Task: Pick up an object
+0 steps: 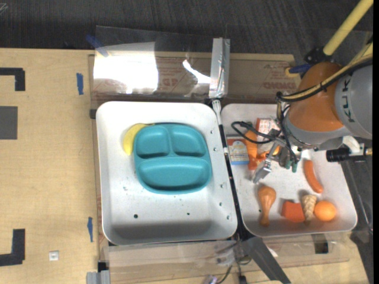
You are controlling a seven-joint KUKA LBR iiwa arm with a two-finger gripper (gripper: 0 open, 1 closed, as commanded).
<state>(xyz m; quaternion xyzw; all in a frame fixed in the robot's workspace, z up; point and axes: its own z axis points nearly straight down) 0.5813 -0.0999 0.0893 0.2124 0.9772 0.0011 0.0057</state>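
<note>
- Sat side by side on the bench, two shallow white bins: left bin (112,218) well away from the gripper on its far side, right bin (346,215) directly beneath it.
- Reached in from the right over the right bin, grey arm with orange band (317,96), just above and behind the gripper.
- Lay in the left bin, well apart from the gripper, a teal divided plate (172,157) with three compartments, upright.
- Peeked out from under the plate's upper left edge, farthest from the gripper, a yellow object (129,138).
- Hung low over the middle of the right bin, the gripper (269,167); could not tell whether spread or pressed together, nor whether anything sat between.
- Lay just right of the gripper, an orange carrot-like piece (313,176), tilted.
- Lay just below the gripper, a toy drumstick (266,203).
- Rested near the bin's lower edge, below and right of the gripper, an orange-red block (292,210), a cone-shaped piece (308,206) touching it, and an orange ball (325,210) beside that.
- Stood just left of the gripper, a small carton (238,152).
</note>
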